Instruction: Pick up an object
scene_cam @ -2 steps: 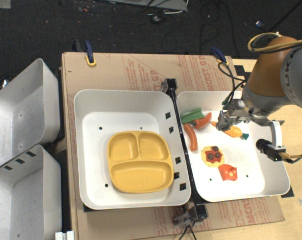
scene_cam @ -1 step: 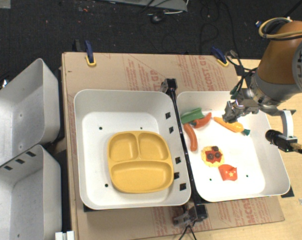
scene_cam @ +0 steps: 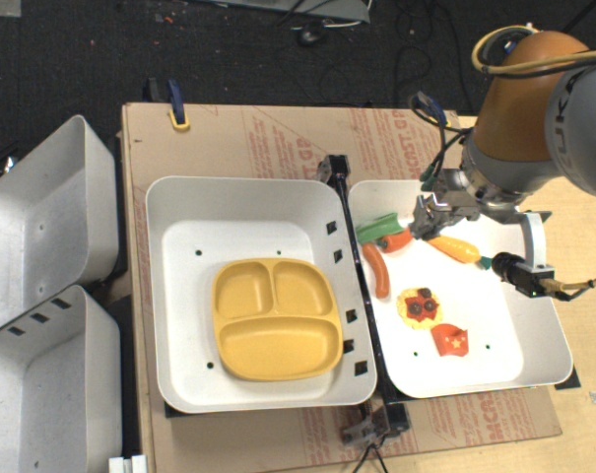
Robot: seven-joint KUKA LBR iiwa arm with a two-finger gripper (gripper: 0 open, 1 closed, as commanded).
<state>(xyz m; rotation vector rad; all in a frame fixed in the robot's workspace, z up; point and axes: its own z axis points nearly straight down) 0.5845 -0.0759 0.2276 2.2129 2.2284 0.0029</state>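
My claw [scene_cam: 428, 217] hangs low at the right bin's [scene_cam: 534, 363] far edge over the carrot [scene_cam: 389, 233], poised to pick it, its spread hidden from me.

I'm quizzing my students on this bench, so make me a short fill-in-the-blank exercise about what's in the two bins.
1. The yellow divided tray lies in the ____ bin.
2. The tray has ____ compartments.
3. The red sausage lies in the ____ bin.
4. The gripper hovers over the ____ bin.

Missing words: left; three; right; right
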